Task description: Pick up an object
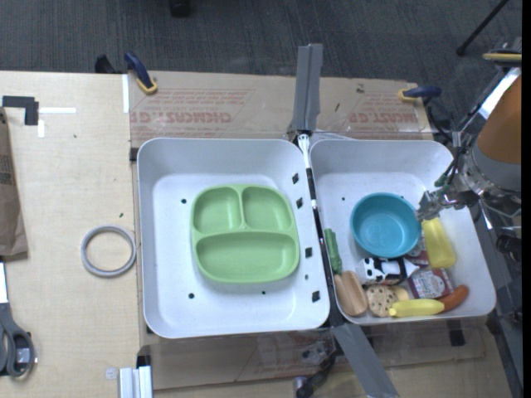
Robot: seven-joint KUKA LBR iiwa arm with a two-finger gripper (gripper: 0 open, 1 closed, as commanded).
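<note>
A glossy green three-compartment plate (245,233) lies in the left bin (158,222). In the right bin (348,164), a smooth round blue bowl (384,225) sits beside toy foods; the tool (433,202) hovers at its right rim, grip unclear.

Floor (232,15): I see dark grey carpet at twelve o'clock.
Bench (66,181): pale wood — nine o'clock side.
Cardboard sheet (216,106): under the bins — clamped flat.
</note>
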